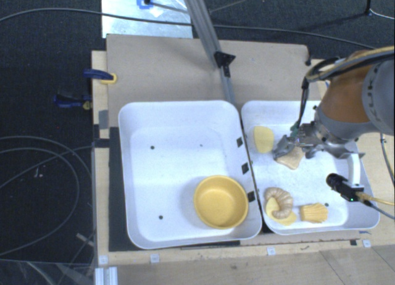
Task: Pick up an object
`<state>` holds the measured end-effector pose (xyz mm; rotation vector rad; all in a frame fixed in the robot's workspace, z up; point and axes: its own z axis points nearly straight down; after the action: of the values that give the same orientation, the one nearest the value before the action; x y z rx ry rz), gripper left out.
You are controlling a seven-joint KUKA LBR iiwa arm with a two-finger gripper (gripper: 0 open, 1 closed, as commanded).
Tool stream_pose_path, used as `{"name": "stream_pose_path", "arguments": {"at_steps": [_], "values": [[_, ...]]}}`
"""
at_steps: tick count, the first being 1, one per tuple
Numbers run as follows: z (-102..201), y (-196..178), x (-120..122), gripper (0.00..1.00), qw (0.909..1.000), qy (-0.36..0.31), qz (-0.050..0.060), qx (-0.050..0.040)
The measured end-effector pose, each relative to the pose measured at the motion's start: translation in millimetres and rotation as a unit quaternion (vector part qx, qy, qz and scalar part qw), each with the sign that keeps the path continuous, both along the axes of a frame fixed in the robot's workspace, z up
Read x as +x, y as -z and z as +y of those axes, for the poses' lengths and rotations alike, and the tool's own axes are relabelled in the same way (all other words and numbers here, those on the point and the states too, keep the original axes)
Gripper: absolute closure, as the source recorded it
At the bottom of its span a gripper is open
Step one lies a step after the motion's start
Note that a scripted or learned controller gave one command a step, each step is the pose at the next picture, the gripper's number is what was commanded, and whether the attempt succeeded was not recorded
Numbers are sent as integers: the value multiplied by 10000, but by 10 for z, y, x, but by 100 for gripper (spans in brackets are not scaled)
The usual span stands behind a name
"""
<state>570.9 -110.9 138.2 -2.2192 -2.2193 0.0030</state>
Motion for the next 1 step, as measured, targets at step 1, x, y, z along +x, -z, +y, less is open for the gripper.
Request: {"name": "stream_pose_path", "arguments": {"at_steps": [1], "values": [[-8, -141, 22, 100, 10000, 2, -39, -8]]}}
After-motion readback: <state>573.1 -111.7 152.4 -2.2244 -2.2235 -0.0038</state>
